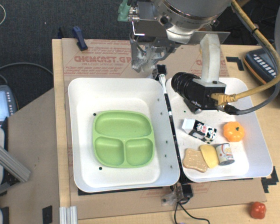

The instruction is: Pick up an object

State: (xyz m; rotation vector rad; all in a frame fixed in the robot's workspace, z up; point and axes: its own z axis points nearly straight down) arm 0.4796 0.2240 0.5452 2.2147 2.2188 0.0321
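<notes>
Two shallow white bins lie below me; my gripper hangs at twelve o'clock, grip state unclear. Glossy round orange sits at three.

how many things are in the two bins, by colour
green: 1, divided plate
orange: 1, round fruit
yellow: 1, wedge
tan: 1, toast slice
black and white: 1, small toy
silver: 1, can
total: 6

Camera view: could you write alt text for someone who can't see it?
A robot arm hangs over two white bins, its pincer above their far edge. The left bin holds a green divided plate; the right bin holds an orange, a can and other small items.
</notes>
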